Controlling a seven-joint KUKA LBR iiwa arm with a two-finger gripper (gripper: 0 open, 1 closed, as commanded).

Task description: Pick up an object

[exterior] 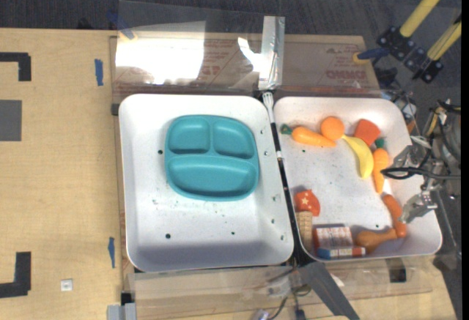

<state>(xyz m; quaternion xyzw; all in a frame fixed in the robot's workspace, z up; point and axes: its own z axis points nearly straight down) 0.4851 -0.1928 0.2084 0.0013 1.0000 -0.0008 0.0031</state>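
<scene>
The right white bin (333,179) holds several toy foods: a carrot (308,137), an orange (332,127), a red pepper (368,130), a yellow banana (360,154), an orange piece (380,163), a small orange-red piece (393,206), a red fruit (308,201), a can lying on its side (333,236) and a brown sausage (374,239). My gripper (407,187) hangs over the bin's right rim. Its fingers stand apart, with nothing between them. The lower finger is just right of the small orange-red piece.
The left white bin (146,223) bears a teal divided plate (212,156). A clear plastic sheet with a taped post (272,51) stands behind the bins. Yellow-legged equipment (421,25) stands at the far right, and cables lie near the bin's right edge.
</scene>
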